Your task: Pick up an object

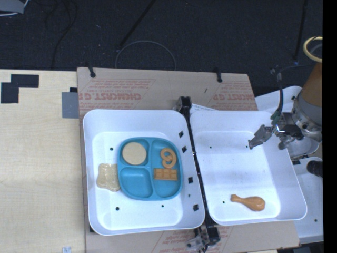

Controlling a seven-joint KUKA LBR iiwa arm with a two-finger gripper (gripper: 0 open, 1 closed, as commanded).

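Gripper [269,135] hangs over my right bin's [295,215] far edge, fingers apart, holding nothing; drumstick [248,202] lies well apart.

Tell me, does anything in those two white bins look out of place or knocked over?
Mostly tidy. One oddity: a pale slice of toy bread lies on the left bin's floor, against the blue divided tray, while the other toy foods sit in compartments. A drumstick lies alone in the right bin.

Lab bench [37,157], twin bins [92,141], cables [142,51]
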